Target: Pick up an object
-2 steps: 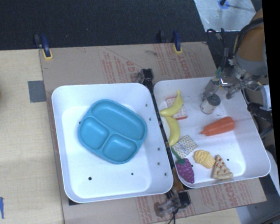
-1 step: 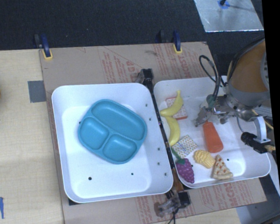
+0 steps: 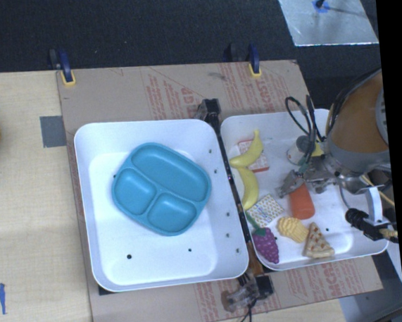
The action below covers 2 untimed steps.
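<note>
Reaching into the right bin (image 3: 351,248), the gripper (image 3: 296,183) is hovering just above the orange block (image 3: 302,203); whether its jaws are wide or narrow cannot be told. Nothing is being lifted yet; grasping and raising remain.

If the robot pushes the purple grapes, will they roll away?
Probably not far. The purple grapes look like one lumpy toy bunch, so they would more likely slide or wobble than roll. They lie against the right bin's near-left wall, which should stop them. They look like light plastic, so probably easy to shove.
</note>
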Available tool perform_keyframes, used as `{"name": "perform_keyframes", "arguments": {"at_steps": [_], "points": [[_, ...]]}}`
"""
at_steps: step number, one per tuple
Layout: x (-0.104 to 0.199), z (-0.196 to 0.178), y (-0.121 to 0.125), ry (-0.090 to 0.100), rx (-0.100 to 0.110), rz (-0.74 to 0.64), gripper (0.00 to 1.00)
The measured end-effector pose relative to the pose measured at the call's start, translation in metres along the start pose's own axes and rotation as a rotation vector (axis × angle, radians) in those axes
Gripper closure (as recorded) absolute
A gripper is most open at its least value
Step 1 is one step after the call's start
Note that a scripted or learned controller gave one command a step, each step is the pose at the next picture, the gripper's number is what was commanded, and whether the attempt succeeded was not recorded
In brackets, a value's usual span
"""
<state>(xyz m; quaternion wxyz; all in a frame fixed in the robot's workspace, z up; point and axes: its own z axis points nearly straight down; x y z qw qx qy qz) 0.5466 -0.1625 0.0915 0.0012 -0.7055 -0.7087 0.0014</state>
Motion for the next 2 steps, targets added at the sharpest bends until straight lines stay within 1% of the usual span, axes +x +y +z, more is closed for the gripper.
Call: {"name": "perform_keyframes", "arguments": {"at_steps": [1,2], "points": [[-0.001,-0.010,0.000,-0.001,0.002,-0.003,1.00],[0.076,-0.102,0.095,0.001,-0.003,-0.001,1.00]]}}
